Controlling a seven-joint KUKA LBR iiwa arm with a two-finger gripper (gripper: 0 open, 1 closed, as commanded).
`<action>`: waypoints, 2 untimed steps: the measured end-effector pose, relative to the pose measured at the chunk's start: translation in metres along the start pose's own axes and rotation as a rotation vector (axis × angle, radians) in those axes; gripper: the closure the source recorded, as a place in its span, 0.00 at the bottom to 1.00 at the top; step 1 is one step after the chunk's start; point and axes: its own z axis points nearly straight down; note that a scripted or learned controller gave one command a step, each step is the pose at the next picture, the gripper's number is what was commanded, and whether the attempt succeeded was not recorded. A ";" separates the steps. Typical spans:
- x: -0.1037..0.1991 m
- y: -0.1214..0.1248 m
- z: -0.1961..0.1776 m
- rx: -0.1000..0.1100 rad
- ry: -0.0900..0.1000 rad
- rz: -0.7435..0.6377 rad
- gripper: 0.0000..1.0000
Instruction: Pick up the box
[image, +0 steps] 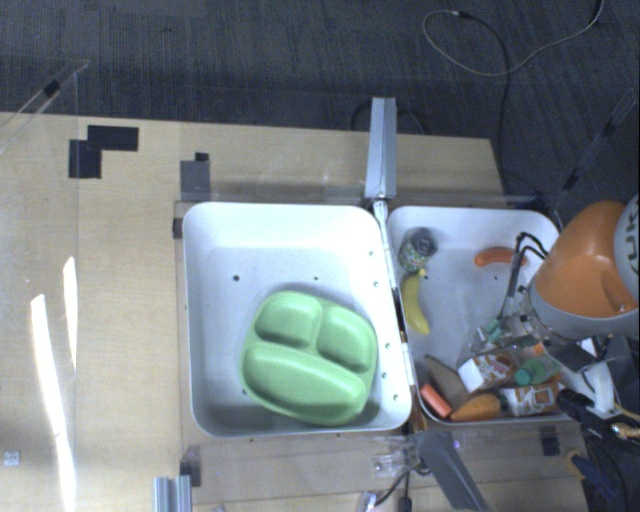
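The box (484, 372), a small carton with a brown end and a printed white and red face, lies tilted in the front part of the right bin (455, 300). It rests among other items, with a carrot (476, 407) right in front of it. My gripper (508, 335) hangs low over the bin just behind and to the right of the box, below the arm's orange band (588, 268). Its dark linkage hides what lies under it. I see nothing lifted off the pile.
A banana (415, 303) and a grey round object (417, 244) lie along the right bin's left wall; an orange sausage (494, 256) lies at the back. A red piece (433, 400) and a printed packet (531, 399) crowd the front. A green compartment tray (310, 356) lies in the left bin (230, 250).
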 end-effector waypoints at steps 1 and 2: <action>0.000 0.003 -0.011 -0.006 -0.002 -0.001 1.00; 0.000 0.003 -0.011 -0.005 -0.002 -0.001 0.00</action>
